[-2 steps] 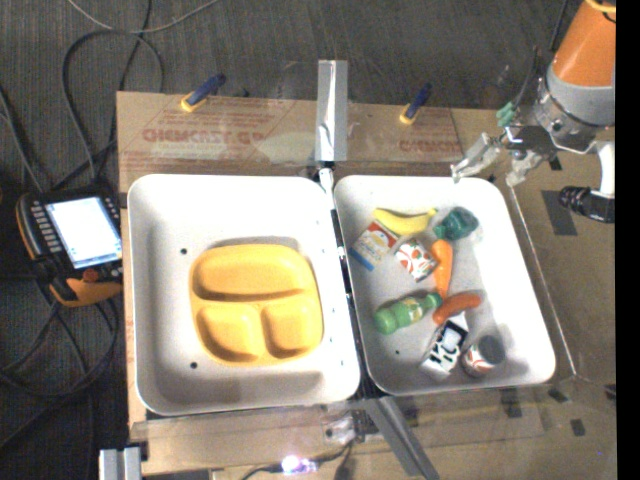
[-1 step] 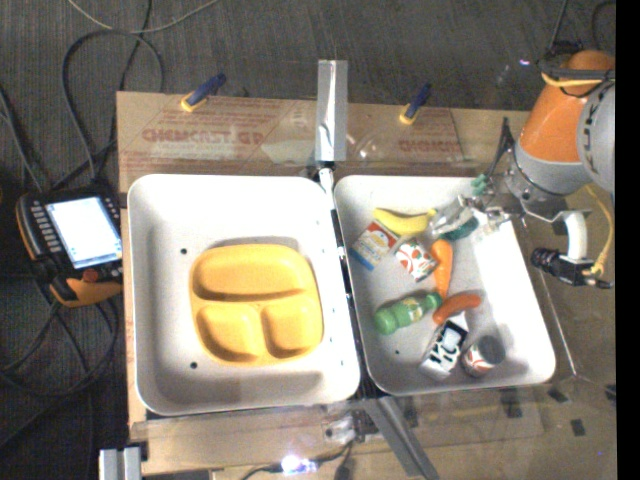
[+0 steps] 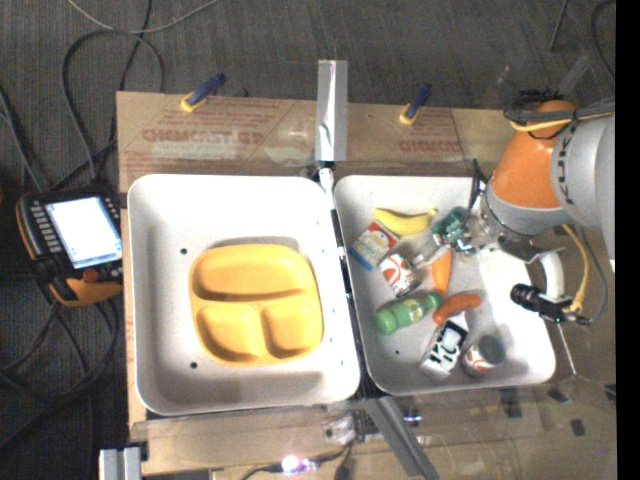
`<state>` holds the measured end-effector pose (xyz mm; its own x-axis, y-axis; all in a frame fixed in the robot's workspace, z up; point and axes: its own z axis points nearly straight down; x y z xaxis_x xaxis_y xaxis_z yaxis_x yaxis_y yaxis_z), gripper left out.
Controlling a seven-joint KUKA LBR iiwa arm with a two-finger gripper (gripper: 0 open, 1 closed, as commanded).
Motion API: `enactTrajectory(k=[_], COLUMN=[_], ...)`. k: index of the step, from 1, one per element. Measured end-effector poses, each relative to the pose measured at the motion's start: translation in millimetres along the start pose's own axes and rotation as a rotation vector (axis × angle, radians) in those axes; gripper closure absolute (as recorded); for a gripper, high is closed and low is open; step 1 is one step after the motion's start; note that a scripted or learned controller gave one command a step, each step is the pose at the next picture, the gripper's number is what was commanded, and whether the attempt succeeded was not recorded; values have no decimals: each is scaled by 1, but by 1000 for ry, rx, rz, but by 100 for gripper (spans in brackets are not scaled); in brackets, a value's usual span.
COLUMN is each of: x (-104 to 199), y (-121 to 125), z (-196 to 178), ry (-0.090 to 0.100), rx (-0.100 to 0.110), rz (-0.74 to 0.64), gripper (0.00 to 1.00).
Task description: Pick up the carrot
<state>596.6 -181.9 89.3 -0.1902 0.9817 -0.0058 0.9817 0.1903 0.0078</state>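
Reaching into the right bin [image 3: 545, 363], the hand [image 3: 452, 230] hovers low over the clutter, so this looks like the approach, not yet a grasp. From where I stand I cannot tell how its grip is set. The carrot [image 3: 440, 270] lies just below it, touching a small can [image 3: 399, 273], near the banana [image 3: 402, 220]. Next it must drop straight and close.

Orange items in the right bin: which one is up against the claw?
The upper orange piece, standing steeply just below the claw. The other orange piece lies lower, beside the green bottle, apart from the claw.
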Motion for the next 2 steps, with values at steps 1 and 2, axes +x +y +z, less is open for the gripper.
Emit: enactTrajectory(k=[1,2], x=[0,0], y=[1,-6], z=[-10,-1], ry=[-1,4], rx=[-4,-3], rz=[0,163], gripper=[100,100])
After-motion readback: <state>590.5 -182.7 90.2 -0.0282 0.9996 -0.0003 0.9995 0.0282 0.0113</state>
